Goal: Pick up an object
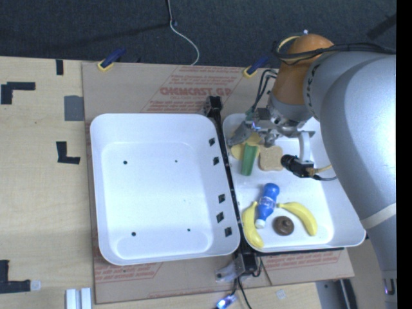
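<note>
The arm (360, 127) is a thick, smooth grey tube with an orange band (297, 69) above the wrist. Black cables loop over that band toward a metallic pincer (257, 129).

On the worktop (38, 127), the right white bin (341, 227) holds everything: a green cylinder (248, 160) at the back beside a tan slice (270, 159), with a blue-capped bottle (265, 204), two yellow bananas (304, 215) and a brown disc (282, 224) nearer the front.
</note>
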{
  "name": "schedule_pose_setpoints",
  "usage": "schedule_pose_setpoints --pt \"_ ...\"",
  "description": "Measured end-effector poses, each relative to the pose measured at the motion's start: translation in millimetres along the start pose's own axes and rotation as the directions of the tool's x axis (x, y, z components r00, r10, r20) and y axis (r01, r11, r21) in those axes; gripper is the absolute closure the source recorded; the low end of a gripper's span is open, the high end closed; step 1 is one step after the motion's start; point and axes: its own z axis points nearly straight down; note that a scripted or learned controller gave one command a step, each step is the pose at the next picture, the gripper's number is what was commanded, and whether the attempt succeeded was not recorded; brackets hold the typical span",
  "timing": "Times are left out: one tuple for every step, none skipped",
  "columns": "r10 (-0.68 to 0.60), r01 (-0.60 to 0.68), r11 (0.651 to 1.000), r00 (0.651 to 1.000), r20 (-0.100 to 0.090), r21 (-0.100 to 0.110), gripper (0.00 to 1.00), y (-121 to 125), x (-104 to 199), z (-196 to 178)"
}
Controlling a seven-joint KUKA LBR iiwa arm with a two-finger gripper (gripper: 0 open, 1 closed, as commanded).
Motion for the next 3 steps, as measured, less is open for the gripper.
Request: schedule_pose_setpoints --pt "-0.002 0.002 1.000 1.000 0.000 -0.005 0.00 0 76 -105" --pt "-0.001 0.002 1.000 1.000 -0.002 0.011 0.00 -71 125 -98" --pt "-0.001 0.001 1.000 1.000 -0.002 0.008 1.00 -69 123 -107"
